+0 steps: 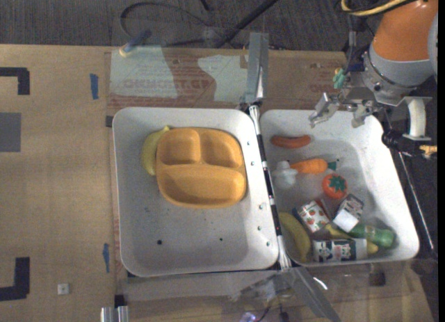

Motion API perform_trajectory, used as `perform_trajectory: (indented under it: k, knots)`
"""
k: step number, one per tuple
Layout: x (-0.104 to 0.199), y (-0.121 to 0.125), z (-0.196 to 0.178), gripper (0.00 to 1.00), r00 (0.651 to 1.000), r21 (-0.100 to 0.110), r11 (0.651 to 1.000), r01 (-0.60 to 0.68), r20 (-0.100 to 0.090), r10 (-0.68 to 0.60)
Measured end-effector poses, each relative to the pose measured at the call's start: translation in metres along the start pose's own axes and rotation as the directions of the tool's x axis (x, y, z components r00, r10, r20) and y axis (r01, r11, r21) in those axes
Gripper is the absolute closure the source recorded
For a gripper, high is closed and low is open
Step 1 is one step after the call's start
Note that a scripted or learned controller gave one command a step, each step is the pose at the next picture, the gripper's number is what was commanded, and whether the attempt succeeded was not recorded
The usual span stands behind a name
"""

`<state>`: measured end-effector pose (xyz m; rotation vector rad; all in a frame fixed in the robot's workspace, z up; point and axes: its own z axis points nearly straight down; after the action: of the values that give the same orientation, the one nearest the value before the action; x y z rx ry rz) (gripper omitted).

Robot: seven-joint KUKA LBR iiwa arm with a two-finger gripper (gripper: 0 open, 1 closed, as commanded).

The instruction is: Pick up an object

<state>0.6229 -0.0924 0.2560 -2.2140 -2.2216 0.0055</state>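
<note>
From my remote seat, the arm (407,32) comes in at top right, wrist angled down-left over the far rim of the right bin (398,195). Left bin (132,237) has an orange tray (201,166) with a yellow thing tucked under its left edge. The claw (341,110) hangs spread open, gripping nothing (just above the bin's back wall). Candidates below it: sausage (290,140) nearest, then carrot (310,166), tomato (334,186), banana (297,235), and cartons plus a bottle (373,234) up front.
</note>
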Motion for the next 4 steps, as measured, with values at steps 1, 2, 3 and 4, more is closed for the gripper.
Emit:
perform_trajectory:
  k: [1, 2, 3, 4]
  knots:
    - [-0.037, -0.054, 0.07, 0.0, 0.998, -0.002, 0.998, 0.063, 0.0, -0.063]
    - [-0.009, -0.019, 0.158, 0.0, 0.995, -0.005, 0.995, 0.099, 0.001, -0.099]
    - [-0.012, -0.118, 0.17, 0.0, 0.996, -0.011, 0.996, -0.085, -0.001, 0.085]
    - [-0.005, -0.033, 0.171, 0.0, 0.964, -0.011, 0.964, -0.265, -0.001, 0.265]
